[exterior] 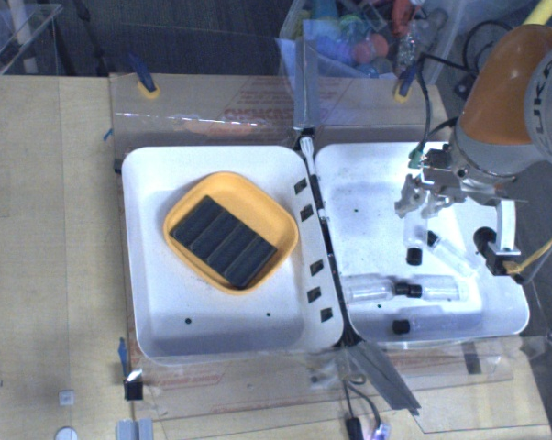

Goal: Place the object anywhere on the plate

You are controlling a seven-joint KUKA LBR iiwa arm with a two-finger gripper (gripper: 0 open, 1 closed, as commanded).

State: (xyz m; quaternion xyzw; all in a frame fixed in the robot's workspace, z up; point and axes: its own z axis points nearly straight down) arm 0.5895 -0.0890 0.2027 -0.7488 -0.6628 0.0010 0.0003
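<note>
Square yellow plate [230, 230] with dark ridged rectangular block was logged; clear plastic tube [404, 290] unlifted. Two-finger gripper [414, 246] overhead, finger state indeterminable; descent and grasp judged next.

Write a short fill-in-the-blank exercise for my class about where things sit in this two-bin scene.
1. The yellow plate lies in the ____ bin.
2. The dark ridged object rests on the ____.
3. The end effector hangs over the ____ bin.
4. The clear tube lies in the same bin as the ____.

Missing words: left; plate; right; end effector
</note>
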